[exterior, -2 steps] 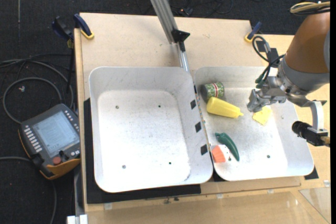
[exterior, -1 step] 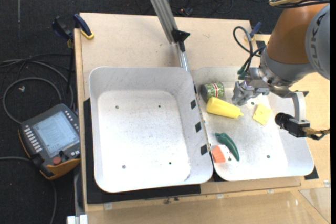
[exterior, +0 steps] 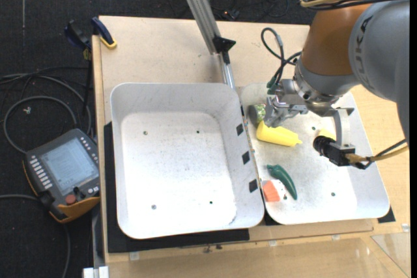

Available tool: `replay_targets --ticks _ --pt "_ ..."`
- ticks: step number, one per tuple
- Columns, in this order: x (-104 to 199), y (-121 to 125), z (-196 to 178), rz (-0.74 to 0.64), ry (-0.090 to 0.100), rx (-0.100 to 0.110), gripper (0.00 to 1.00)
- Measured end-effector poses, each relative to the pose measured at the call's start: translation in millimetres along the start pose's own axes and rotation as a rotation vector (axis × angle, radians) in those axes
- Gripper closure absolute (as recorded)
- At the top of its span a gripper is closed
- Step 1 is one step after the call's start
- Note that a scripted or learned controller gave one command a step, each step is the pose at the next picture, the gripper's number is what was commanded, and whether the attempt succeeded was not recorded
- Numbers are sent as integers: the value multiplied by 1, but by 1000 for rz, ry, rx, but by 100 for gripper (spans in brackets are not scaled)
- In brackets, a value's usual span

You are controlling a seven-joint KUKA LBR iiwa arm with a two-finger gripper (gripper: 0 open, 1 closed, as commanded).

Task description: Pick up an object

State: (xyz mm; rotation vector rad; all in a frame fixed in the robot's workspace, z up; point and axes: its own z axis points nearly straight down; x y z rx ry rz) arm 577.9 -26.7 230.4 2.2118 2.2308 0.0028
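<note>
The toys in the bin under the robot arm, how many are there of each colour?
Yellow: 1, the yellow toy
Dark green: 1, the green pepper
Light green: 1, the small green piece, partly hidden by the gripper
Orange and white: 1, the orange block
Total: 4

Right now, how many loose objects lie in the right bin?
4 that I can see: a yellow object under the gripper, a small green object beside it, a dark green object nearer the front, and an orange piece next to that. The arm may hide others.
</note>
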Motion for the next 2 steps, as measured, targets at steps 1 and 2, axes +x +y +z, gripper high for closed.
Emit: replay_targets --ticks 1,2 --pt "42 16 4 1 0 0 100" --pt "85 29 6 1 0 0 100"
